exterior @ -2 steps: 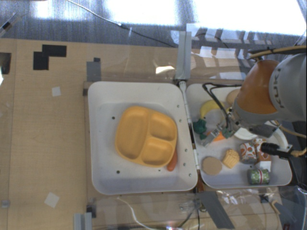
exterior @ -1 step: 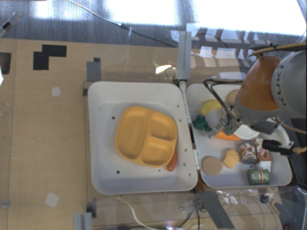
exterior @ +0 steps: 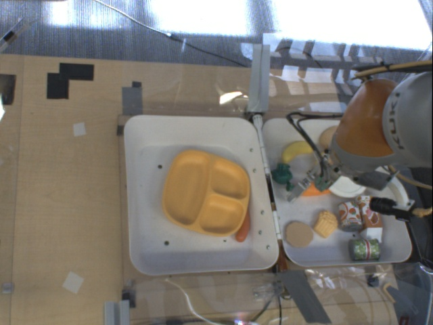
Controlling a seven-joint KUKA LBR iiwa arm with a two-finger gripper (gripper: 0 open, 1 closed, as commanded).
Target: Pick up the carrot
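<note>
The carrot (exterior: 313,191) shows as a small orange wedge on the floor of the right bin (exterior: 338,254), left of middle. Most of it is hidden under my gripper (exterior: 308,183), which is low in the bin directly over it. The grey arm with its orange band (exterior: 365,124) reaches in from the right and covers the bin's upper right part. A green broccoli toy (exterior: 282,176) lies just left of the gripper, close to it.
A yellow banana (exterior: 298,151) lies behind the gripper. A round cookie (exterior: 299,233), a waffle piece (exterior: 325,223), two cans (exterior: 350,214) (exterior: 366,249) and a white dish (exterior: 348,186) crowd the right bin. The left bin (exterior: 135,202) holds a yellow divided plate (exterior: 206,191) and a sausage (exterior: 242,229).
</note>
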